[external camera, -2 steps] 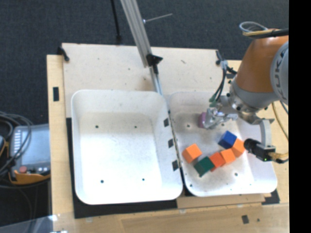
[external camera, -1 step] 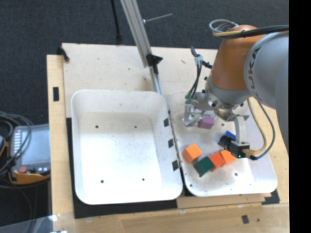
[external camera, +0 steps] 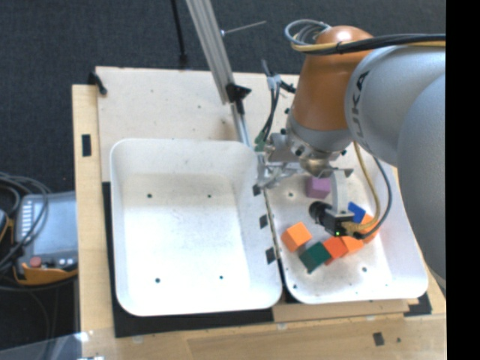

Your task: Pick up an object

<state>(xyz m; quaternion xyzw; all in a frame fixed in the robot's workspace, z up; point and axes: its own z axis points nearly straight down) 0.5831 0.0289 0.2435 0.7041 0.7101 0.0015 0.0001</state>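
Observation:
The arm hangs over the right bin [external camera: 390, 276], its orange band and grey wrist covering the bin's far part. The gripper [external camera: 296, 172] sits low under the wrist near the bin's left wall. A purple block [external camera: 318, 187] lies just right of it, below the wrist. Nearer the front lie an orange block [external camera: 296, 235], a dark green block [external camera: 314, 256], a second orange block [external camera: 339, 245] and a blue block [external camera: 355, 214]. Nothing shows between the fingers.
The left bin [external camera: 187, 223] stands beside the right one, the two walls touching along the middle. A slanted aluminium rail [external camera: 214, 43] rises behind the bins. Black cable loops by the blue block. A device with cables sits at the far left.

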